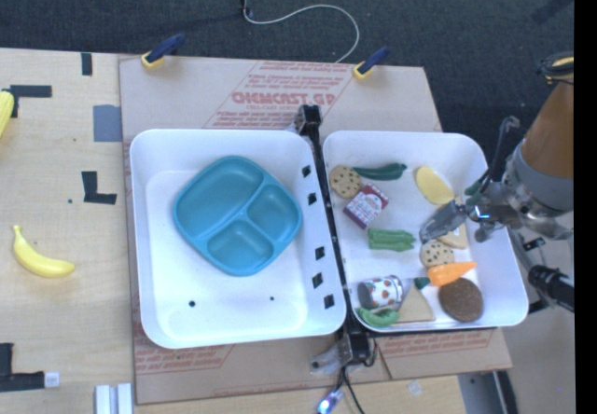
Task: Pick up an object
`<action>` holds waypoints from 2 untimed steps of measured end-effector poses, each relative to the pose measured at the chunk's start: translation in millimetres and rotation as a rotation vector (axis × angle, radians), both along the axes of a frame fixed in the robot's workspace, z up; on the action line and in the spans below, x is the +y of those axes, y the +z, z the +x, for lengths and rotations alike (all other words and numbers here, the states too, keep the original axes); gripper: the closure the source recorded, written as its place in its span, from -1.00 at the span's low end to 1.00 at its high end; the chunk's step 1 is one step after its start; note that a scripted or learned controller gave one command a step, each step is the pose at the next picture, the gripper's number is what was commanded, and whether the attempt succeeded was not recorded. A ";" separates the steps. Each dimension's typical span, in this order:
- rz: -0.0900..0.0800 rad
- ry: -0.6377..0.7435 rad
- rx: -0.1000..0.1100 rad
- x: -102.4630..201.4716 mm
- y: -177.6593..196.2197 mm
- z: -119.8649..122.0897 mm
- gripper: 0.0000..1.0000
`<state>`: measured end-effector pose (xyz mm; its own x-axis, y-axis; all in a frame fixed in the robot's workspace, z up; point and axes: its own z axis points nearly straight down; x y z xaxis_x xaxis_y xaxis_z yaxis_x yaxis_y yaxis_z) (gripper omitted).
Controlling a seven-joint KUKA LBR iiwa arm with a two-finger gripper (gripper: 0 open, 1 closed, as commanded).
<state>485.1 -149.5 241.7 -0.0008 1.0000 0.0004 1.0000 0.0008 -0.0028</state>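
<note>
The right bin holds several toy foods: a cookie, a dark green pepper, a yellow piece, a red packet, a green pod, a second cookie, a carrot, a brown patty and a small can. My gripper hangs over the right side of this bin, just above the second cookie and below the yellow piece. Nothing is visibly held in it.
The left bin holds a blue divided plate. A black divider runs between the bins. A banana lies on the bench at far left. Two clamps hold the cardboard at the back.
</note>
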 end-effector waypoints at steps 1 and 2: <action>0.001 0.001 0.002 0.5 9.1 0.2 1.00; 0.001 0.010 -0.008 78.3 91.8 -0.2 1.00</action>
<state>485.0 -71.3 333.5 -0.0103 0.9999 0.0017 0.9999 0.0103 0.0052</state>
